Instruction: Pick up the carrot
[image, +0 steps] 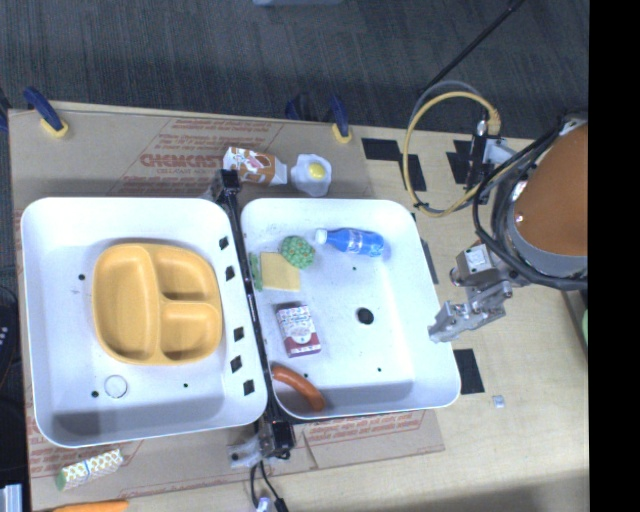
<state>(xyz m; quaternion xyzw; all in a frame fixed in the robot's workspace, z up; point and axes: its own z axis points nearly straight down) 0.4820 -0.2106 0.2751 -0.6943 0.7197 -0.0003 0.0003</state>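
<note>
Nearest to where I stand, at the bottom edge of the bench, lies a small patterned packet (90, 467) on the cardboard, just outside the left bin (50, 400). That bin holds a yellow divided tray (157, 300) and little else.

Over in the right bin (425, 330), the carrot (297, 386) lies in the near left corner, angled along the bin's sloping wall and partly tucked against the rim by the divider between the bins. Just above it sits a small red carton (298, 330), then a yellow wedge that looks like cheese (275, 271) touching a green knobbly ball (296, 250), with a blue bottle (352, 241) toward the far side. Beyond the bins on the cardboard rest a brown-and-white carton (248, 165) and a white-and-yellow toy piece (312, 174).

As for the gripper (466, 313), it hangs outside the right bin, just off its right rim, with nothing between its fingers; from this angle I cannot tell how far apart they stand.

My reading is that the approach has not really begun. The arm would need to travel across the whole bin to that near left corner, turn the fingers to straddle the carrot across its narrow width, and come down carefully. The bin wall crowding the carrot looks like the awkward part.
</note>
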